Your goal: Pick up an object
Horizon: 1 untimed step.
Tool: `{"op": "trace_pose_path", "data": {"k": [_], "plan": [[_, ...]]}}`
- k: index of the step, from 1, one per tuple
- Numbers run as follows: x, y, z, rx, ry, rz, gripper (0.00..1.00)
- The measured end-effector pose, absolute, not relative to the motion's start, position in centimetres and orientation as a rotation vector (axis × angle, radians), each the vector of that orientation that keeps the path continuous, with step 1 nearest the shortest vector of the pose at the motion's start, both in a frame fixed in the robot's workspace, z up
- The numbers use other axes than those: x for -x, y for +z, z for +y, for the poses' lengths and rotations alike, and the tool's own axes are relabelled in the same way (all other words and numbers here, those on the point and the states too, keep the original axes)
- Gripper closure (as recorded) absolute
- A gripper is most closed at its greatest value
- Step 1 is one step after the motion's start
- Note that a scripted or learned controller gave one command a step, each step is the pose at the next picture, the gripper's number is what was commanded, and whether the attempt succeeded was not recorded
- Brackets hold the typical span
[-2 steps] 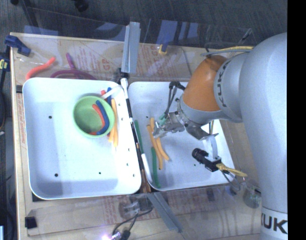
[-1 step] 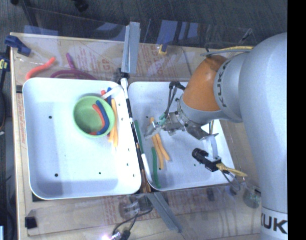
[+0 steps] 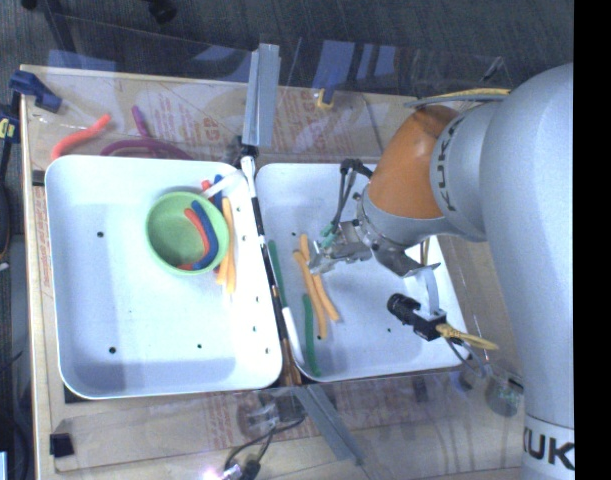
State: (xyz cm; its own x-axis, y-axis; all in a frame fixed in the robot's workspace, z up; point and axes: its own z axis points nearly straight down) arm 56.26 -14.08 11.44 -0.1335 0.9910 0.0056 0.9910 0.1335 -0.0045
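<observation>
Lying on the bench [image 3: 185, 108] at far left, above the bins: an orange strip [image 3: 82, 134]. Sitting just below it: the left bin [image 3: 105, 308], holding a green bowl [image 3: 175, 233] toward its upper right. Resting inside the bowl: curved red and blue pieces [image 3: 199, 234]. Lying just beside the bowl's right rim, close to the bin wall: a few orange rods [image 3: 228, 260].

Sitting side by side with that bin: the right bin [image 3: 375, 343]. Lying along its left wall: a thin green stick [image 3: 272, 263], and lower down, a second green piece [image 3: 309, 333]. Lying near those two, in the bin's left half: a loose bunch of orange sticks [image 3: 323, 303], running roughly top to bottom, some crossing.

Hanging low over the upper end of that bunch: the gripper [image 3: 332, 251], too small and cluttered here for telling whether open or closed, or whether touching the sticks. Reaching in from the right over the bin: the grey arm [image 3: 505, 168], its orange band [image 3: 415, 178] sitting just above and to the right of the gripper.
</observation>
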Motion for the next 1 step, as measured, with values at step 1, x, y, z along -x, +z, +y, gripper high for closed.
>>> {"op": "trace_pose_path", "data": {"k": [1], "plan": [[-56.26,11.44,-14.07,2.062,0.0,-2.361,0.0]]}}
